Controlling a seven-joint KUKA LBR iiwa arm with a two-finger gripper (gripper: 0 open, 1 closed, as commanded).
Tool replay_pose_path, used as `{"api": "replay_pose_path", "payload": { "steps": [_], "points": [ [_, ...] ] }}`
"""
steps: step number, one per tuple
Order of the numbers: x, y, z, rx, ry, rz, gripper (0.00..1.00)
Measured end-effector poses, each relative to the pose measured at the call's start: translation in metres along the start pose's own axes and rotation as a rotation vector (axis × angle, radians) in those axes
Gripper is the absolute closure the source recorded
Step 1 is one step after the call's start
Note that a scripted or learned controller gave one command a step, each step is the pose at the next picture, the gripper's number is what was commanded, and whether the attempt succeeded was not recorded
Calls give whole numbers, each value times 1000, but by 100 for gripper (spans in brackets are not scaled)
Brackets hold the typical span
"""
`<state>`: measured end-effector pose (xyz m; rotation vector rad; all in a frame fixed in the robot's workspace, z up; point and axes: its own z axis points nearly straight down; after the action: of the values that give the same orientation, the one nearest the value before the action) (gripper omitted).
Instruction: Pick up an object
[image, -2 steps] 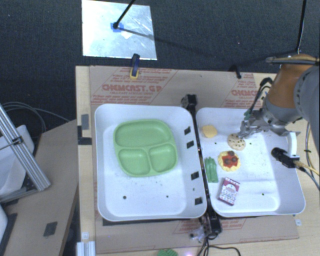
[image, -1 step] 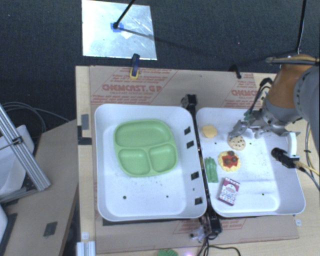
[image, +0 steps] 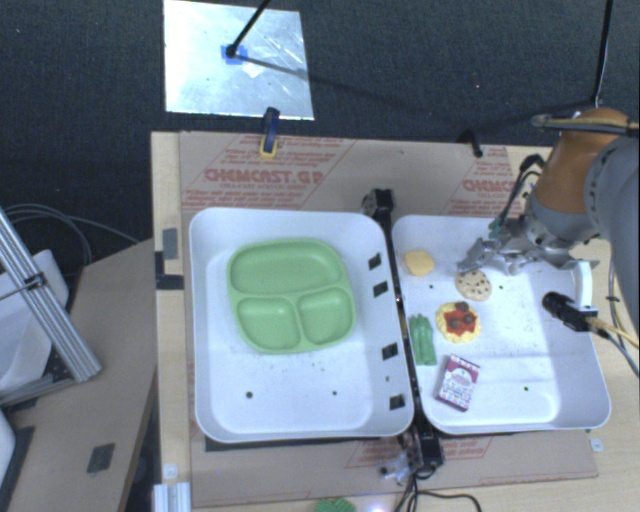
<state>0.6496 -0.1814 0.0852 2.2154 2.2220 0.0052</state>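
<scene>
Left bin (image: 215, 400): green divided tray (image: 292, 295) at centre. Right bin (image: 570, 385): small toy foods along left half. Arm (image: 590, 175) reaches in over right bin's far right corner; gripper (image: 476, 262) low near far edge, just above cookie (image: 473, 285). Claw state: cannot tell.

Progress, judged: nothing lifted yet; descent onto cookie looks underway, grasp and lift remain.

Cookie: flat, round, tan with dark chips, lying flat. Beside it: yellow round piece (image: 420, 263) near far left corner, mini pizza (image: 458, 321), green beans (image: 422, 338) along left edge, red carton (image: 458, 383) toward near left corner.
</scene>
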Motion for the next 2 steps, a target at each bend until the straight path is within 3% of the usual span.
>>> {"api": "replay_pose_path", "payload": {
  "steps": [1,2],
  "points": [
    [4,-22,0,4,0,3,0],
    [3,-17,-15,-8,-2,1,100]
  ]
}}
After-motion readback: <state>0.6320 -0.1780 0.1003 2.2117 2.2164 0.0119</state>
